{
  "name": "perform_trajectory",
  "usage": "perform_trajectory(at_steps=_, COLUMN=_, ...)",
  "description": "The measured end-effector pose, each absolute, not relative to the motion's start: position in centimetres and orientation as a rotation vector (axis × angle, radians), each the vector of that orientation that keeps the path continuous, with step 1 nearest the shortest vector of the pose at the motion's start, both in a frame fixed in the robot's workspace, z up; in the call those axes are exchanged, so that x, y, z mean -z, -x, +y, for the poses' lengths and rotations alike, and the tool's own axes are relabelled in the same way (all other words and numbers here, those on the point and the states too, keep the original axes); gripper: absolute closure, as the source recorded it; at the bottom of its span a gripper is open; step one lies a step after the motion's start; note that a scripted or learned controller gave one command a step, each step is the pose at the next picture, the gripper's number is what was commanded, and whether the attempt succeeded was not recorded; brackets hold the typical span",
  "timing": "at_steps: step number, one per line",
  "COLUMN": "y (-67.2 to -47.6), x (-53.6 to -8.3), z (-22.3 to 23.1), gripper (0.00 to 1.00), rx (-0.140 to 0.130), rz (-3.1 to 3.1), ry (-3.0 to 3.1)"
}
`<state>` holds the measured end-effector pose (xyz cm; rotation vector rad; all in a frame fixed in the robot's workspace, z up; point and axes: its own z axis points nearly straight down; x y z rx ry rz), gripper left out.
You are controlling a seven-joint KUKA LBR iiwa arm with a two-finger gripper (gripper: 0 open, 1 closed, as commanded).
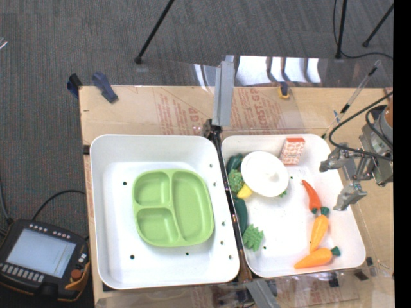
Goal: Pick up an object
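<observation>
Here the pincer (pixel 343 183) hung open and empty at the right bin's (pixel 282 269) right rim. The red chili pepper (pixel 311 195) lay nearest, just to its left, long axis running near-to-far.

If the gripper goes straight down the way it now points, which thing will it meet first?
Probably the right bin's rim or floor near it. The gripper hangs at that edge; the red chili pepper lies just left. Depth is unclear.

A teach pendant (pixel 40 256) lies on the grey carpet (pixel 96 31) left of the bench (pixel 154 111), tripod legs (pixel 157 24) behind.
</observation>
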<state>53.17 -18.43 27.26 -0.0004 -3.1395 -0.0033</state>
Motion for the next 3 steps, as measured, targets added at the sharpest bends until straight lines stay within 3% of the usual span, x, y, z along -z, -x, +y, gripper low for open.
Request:
perform_trajectory(at_steps=1, y=-53.7, x=-15.8, z=-20.9, gripper=0.0, rx=0.009, rz=-3.128, ry=0.075)
perform_trajectory(at_steps=2, y=-49.5, x=-8.7, z=-20.7, gripper=0.0, rx=0.007, rz=-3.134, ry=0.251)
perform_trajectory(at_steps=3, y=-49.7, x=-9.5, z=-20.5, gripper=1.0, rx=0.006, rz=-3.133, ry=0.237)
